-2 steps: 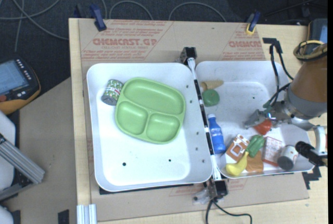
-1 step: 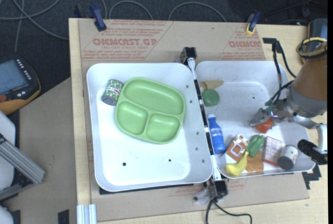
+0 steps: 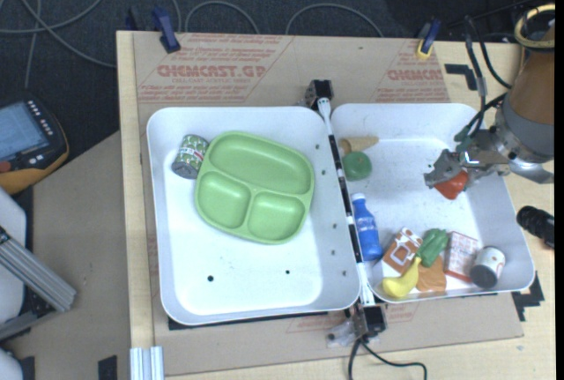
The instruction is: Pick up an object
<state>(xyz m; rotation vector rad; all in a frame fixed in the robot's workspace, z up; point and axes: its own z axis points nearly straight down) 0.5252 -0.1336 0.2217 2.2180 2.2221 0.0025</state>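
Observation:
My gripper (image 3: 451,174) is over the right bin (image 3: 493,219), near its upper right part, reaching in from the right. A small red object (image 3: 454,186) sits between the fingertips, and the gripper is shut on it. Other objects lie in this bin. A green ball (image 3: 357,164) and a tan piece (image 3: 359,143) are by the upper left corner. A blue bottle (image 3: 366,228) lies along the left wall. A yellow banana (image 3: 401,283), a green toy (image 3: 434,244), small boxes (image 3: 404,250) and a grey can (image 3: 487,264) crowd the front.
The left bin (image 3: 238,281) holds a green divided plate (image 3: 254,186) and a small patterned can (image 3: 189,156) at its upper left. A black divider (image 3: 339,184) runs between the bins. Blue clamps (image 3: 165,28) grip the board's far edge.

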